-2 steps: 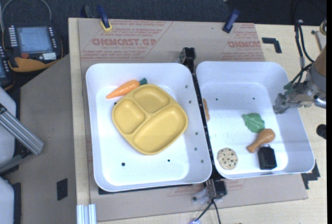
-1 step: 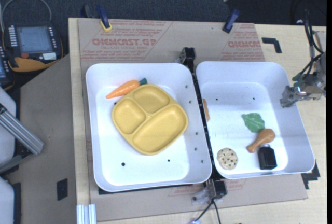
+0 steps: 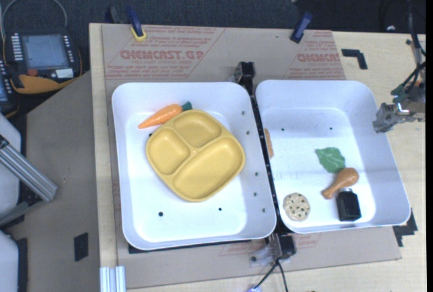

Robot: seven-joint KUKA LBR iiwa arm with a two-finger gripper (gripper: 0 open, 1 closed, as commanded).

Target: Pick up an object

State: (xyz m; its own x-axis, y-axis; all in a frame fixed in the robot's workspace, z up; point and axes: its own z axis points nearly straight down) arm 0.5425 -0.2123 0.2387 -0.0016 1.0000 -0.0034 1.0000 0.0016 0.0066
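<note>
While the claw (image 3: pixel 392 115) waits at the frame's right edge, its state unreadable, you should descend squarely over the drumstick (image 3: pixel 339 182), avoiding the leaf (image 3: pixel 331 159).

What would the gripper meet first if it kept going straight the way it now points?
The gripper sits at the right bin's right rim, apparently aimed leftward and down. Going on, it would probably meet bare bin floor first, above the green leaf; depth is unclear.
</note>
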